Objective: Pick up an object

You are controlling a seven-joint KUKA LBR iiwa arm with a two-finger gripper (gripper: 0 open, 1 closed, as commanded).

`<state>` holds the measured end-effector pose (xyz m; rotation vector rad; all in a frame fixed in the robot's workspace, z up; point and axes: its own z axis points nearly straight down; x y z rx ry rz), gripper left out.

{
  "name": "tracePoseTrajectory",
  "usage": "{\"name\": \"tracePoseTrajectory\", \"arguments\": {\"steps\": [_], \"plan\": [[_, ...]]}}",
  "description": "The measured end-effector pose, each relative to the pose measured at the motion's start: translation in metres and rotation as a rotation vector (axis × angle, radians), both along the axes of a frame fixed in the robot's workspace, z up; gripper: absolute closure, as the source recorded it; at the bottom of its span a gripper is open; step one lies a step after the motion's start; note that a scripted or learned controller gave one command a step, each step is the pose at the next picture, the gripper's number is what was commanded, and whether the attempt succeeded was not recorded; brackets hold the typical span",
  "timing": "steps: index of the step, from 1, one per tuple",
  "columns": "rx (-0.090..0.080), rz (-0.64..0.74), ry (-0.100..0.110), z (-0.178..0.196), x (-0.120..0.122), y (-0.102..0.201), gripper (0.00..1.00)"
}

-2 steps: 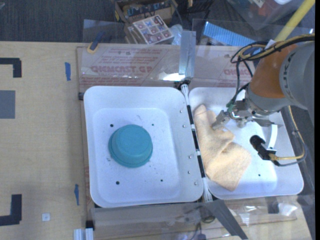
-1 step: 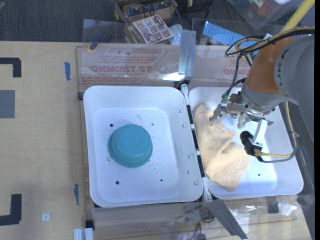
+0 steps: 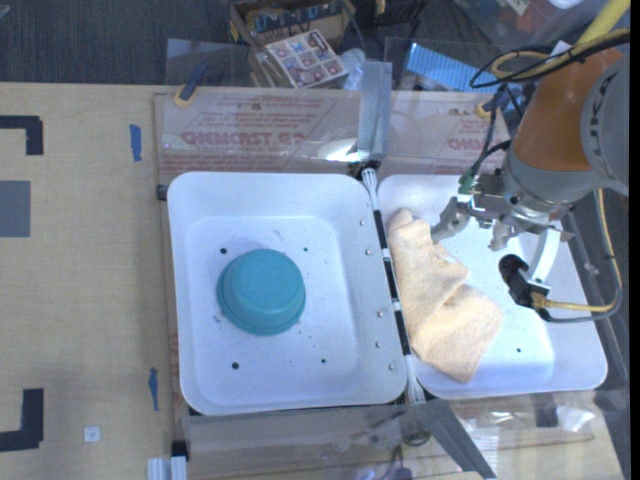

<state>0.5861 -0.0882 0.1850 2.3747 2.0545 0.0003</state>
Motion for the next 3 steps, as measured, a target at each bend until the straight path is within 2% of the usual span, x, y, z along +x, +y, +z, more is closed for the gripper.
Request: {"name": "tracePoseTrajectory", "arguments": {"steps": [1,2,3], "plan": [[0.0,0.064,-0.009,-0.096,0.019,-0.023,0.0],[0.0,0.198,-0.007,-0.096,-0.011,-0.044,0.0],[-0.002,0.296,-0.01,-0.095,-0.056,-0.014,0.0]]}}
